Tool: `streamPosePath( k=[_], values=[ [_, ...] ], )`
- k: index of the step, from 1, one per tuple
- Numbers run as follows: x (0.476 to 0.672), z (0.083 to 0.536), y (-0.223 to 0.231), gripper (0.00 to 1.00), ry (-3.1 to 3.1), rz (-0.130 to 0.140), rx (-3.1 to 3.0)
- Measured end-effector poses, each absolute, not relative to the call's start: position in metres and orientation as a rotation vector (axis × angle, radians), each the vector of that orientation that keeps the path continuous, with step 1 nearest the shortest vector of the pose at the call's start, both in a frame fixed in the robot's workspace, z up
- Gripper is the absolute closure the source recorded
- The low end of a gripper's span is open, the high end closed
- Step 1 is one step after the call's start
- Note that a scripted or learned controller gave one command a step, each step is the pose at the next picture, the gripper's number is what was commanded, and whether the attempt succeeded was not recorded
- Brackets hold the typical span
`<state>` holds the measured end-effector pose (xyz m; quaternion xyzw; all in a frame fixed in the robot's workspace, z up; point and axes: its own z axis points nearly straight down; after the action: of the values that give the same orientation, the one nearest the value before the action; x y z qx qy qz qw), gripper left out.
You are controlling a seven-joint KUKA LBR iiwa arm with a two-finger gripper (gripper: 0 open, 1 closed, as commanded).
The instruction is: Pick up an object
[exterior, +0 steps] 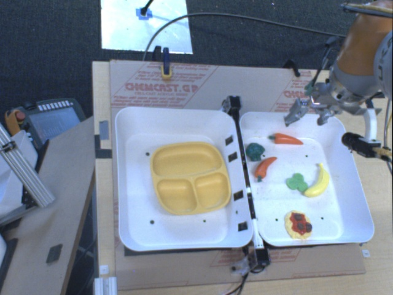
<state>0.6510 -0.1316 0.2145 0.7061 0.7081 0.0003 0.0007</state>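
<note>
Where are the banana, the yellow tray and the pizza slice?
banana (317, 181), camera view, middle of its curve
yellow tray (186, 160), camera view, floor of its long top compartment
pizza slice (298, 224), camera view, its red topping

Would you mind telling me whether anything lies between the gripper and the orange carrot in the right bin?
Nothing visible does. The gripper hangs over the right bin's far edge, and the carrot lies just in front of it on bare white floor.
</note>
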Motion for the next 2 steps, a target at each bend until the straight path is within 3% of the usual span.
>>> streamPosePath(
  k=[2],
  values=[
    [0.65, 0.089, -0.126, 0.0, 2.228, -0.003, 2.219]
  ],
)
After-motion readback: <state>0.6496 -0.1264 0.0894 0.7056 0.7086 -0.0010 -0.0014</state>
